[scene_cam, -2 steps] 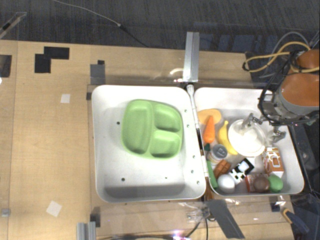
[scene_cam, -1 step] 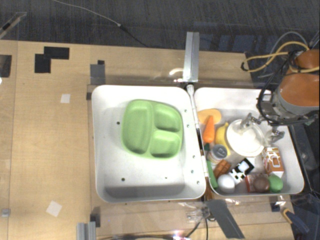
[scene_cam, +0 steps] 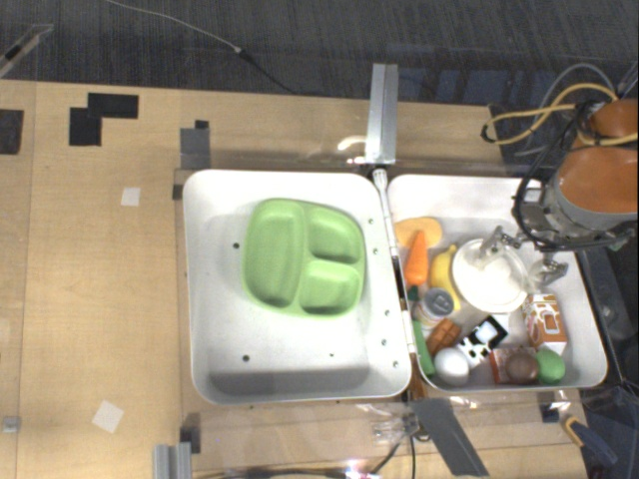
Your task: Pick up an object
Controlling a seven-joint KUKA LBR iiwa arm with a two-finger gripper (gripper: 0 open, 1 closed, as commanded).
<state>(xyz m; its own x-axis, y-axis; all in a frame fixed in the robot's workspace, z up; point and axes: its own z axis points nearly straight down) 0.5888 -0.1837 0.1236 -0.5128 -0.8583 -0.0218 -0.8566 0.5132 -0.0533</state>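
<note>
I have the gripper (scene_cam: pixel 519 252) low over the right bin (scene_cam: pixel 499 190), directly above a clear cup (scene_cam: pixel 489 275) among the clutter. Whether it grips anything I cannot tell. The carrot (scene_cam: pixel 417 257) stands lengthwise just left.

light wooden surface (scene_cam: pixel 90 297) with black square markings (scene_cam: pixel 100 116) at its upper left and pale tape squares. beyond its far edge, dark grey carpeted floor (scene_cam: pixel 300 18), crossed by a thin pale cable (scene_cam: pixel 150 13). a metal post (scene_cam: pixel 382 113) stands upright at the far edge.
</note>
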